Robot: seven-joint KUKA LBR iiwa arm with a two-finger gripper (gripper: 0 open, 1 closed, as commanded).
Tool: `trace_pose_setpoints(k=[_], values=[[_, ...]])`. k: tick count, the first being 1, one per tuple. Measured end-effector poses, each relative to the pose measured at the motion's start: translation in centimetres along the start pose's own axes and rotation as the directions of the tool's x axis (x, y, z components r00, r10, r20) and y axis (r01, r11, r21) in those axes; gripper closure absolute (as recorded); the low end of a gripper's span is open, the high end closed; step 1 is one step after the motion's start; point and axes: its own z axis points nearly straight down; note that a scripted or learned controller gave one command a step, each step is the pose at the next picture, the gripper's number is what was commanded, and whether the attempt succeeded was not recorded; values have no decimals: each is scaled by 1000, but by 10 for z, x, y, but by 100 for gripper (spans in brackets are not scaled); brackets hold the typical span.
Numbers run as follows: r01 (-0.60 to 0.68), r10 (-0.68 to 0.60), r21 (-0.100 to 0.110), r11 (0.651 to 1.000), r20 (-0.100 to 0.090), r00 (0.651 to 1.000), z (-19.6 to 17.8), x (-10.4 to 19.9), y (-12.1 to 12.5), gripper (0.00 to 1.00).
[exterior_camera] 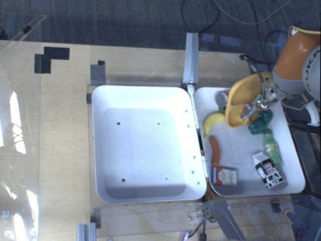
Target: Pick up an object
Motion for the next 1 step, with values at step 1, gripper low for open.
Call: trace_pose_setpoints(k=[1], values=[[3, -3, 4, 1000, -4, 1000, -6, 2, 0, 100]])
